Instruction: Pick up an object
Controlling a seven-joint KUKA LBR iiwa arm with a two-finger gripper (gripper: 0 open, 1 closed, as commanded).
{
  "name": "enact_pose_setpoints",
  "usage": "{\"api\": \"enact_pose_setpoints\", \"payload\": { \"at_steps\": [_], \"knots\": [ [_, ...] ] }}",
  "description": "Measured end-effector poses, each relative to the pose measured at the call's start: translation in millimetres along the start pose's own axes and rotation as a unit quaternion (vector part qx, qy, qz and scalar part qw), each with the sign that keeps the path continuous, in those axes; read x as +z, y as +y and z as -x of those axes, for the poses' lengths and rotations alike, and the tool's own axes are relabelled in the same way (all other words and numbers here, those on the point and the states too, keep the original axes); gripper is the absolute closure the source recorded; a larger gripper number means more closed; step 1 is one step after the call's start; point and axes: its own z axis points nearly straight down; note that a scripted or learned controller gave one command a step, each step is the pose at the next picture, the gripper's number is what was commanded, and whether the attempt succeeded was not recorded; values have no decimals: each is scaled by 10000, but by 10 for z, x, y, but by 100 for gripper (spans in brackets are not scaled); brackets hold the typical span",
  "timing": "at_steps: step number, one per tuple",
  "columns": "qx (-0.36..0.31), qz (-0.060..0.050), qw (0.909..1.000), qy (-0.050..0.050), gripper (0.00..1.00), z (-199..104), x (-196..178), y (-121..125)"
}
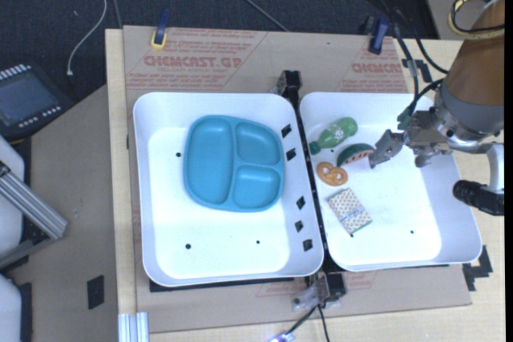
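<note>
The right bin [417, 244] holds a green pear-shaped toy [333, 132], a watermelon-slice toy [355, 153], a small brown pretzel [330, 172] and a patterned square packet [349, 210]. My gripper [402, 154] hangs over the upper middle of this bin, just right of the watermelon slice. It is open, with one finger [383, 150] reaching toward the slice and the other [422, 158] further right. Nothing lies between the fingers.
A blue divided plate [235, 162] lies in the left bin [160, 236]. A black divider with clips [298, 172] runs between the two bins. The arm's grey and orange body [477, 84] covers the right bin's upper right corner.
</note>
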Motion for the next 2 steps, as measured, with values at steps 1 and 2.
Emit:
{"api": "enact_pose_setpoints", "payload": {
  "at_steps": [1, 2],
  "knots": [
    [-16, 70, 10000, -9, 0, -3, -71, 25],
    [-7, 51, 10000, -7, 0, 98, 447, 45]
  ]
}}
